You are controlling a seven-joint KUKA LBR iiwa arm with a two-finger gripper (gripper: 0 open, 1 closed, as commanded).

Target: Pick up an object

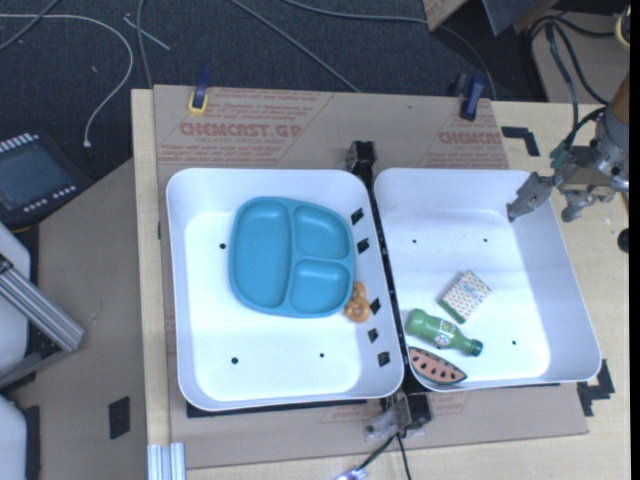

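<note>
In the right bin (560, 268) lie a small patterned box (466, 295), a green bottle (441, 331) with a blue cap, and a watermelon slice (438, 369) at the front rim. My gripper (548, 201) hovers at the bin's far right corner, well above and behind these objects. Its two grey fingers (524, 199) stand apart with nothing between them.
The left bin (195, 308) holds a blue divided plate (291, 256) and a small orange-brown item (358, 305) by the plate's right edge. Black clips line the divider between the bins. Cables lie beyond the bench at the back and right.
</note>
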